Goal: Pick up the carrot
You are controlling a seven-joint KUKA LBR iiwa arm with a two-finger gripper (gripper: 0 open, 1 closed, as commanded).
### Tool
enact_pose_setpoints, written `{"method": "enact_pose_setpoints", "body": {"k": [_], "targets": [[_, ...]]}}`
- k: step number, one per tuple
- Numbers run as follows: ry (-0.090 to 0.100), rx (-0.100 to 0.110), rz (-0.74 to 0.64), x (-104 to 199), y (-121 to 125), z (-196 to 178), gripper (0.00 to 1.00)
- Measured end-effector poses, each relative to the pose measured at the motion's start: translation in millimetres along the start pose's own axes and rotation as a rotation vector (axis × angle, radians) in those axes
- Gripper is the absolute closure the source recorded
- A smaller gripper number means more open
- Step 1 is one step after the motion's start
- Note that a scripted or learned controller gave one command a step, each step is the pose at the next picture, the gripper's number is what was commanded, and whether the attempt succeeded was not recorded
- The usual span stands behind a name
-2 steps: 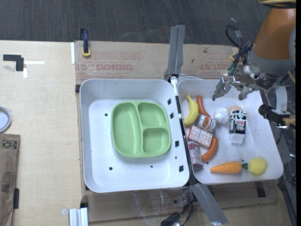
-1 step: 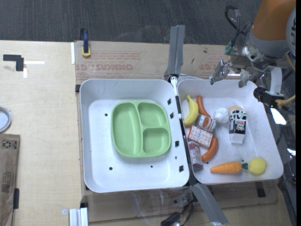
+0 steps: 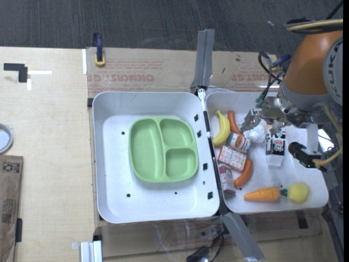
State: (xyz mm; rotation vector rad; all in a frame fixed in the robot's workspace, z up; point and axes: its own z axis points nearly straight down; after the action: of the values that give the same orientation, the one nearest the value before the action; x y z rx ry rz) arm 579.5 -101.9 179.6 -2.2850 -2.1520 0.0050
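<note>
Two white bins [image 3: 103, 162] sit side by side. One green divided plate [image 3: 163, 149] lies in the left one. In the right bin: one carrot [image 3: 262, 195], one banana [image 3: 221, 127], one lemon [image 3: 298, 192], two sausages [image 3: 244, 172], one small can [image 3: 239, 141], and two little cartons [image 3: 232, 158].

Fixed overhead camera, slanted down on both bins [image 3: 101, 146]
</note>
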Motion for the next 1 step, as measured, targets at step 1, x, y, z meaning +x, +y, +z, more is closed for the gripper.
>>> {"method": "enact_pose_setpoints", "body": {"k": [1], "targets": [[0.001, -0.001, -0.213, 1.0, -65.9, 81.3, 0.00]]}}
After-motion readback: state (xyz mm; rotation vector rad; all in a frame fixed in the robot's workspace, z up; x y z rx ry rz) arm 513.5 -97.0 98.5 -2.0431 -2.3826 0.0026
